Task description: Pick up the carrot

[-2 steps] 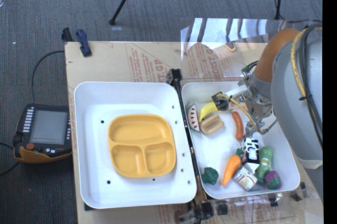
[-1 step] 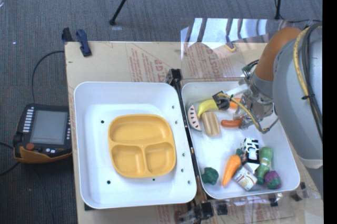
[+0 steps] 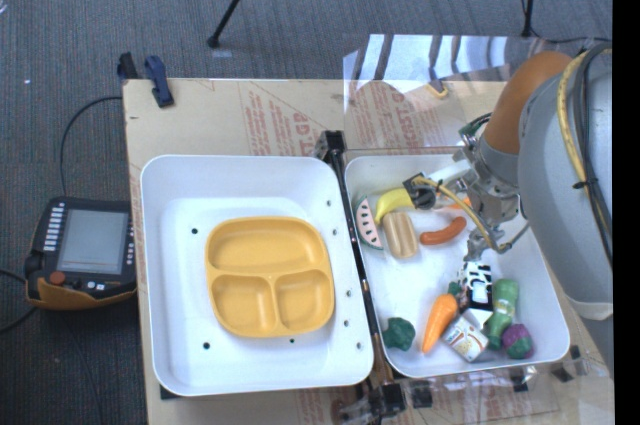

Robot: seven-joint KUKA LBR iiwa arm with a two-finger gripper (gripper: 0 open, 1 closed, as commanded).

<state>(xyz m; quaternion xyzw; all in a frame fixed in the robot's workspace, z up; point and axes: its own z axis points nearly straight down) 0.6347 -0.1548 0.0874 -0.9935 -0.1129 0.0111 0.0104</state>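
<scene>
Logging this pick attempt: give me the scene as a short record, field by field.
target: carrot, lying in the right bin, near its front
carrot neighbours: broccoli to its left, small carton to its right
gripper: over the right bin, above and behind the carrot, nothing seen between its fingers
other right-bin items: banana, sausage, watermelon slice
left bin: holds a yellow divided plate
</scene>
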